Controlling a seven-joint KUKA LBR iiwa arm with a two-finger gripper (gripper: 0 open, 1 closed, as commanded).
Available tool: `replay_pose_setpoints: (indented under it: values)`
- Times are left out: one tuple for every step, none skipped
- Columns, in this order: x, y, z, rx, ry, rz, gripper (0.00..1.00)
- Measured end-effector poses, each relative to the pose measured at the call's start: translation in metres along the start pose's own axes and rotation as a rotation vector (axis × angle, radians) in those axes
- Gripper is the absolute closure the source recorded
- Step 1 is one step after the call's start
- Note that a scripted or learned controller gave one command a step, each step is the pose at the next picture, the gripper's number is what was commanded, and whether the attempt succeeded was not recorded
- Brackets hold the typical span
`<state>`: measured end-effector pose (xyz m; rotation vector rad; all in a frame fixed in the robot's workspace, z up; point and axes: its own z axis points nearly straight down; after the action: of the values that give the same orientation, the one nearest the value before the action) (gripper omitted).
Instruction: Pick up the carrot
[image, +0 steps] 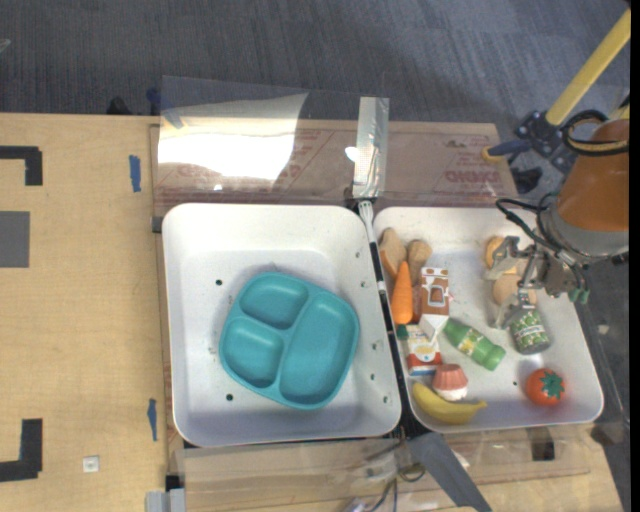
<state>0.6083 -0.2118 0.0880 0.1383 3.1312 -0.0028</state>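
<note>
Orange and tapered, the carrot (402, 292) lies lengthwise against the left wall of the right bin (585, 340), beside a small carton (434, 290). The jaws (527, 292) hover well apart from it over a green bottle (528, 330); whether they are apart or together cannot be told.

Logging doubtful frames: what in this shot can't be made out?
- gripper, camera view: too small and cluttered to read; whether it touches the green packet is unclear.
- carrot: its left side lies against the bin wall.
- small cartons: labels too small to read.
</note>
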Motion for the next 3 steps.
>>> replay_pose_setpoints:
  values:
    - [-0.023,0.023,0.0,-0.001,-0.003,-0.01,0.0]
    - [0.026,-0.008,0.0,-0.001,-0.001,0.101,0.0]
    - [0.019,-0.012,0.0,0.0,-0.003,0.004,0.0]
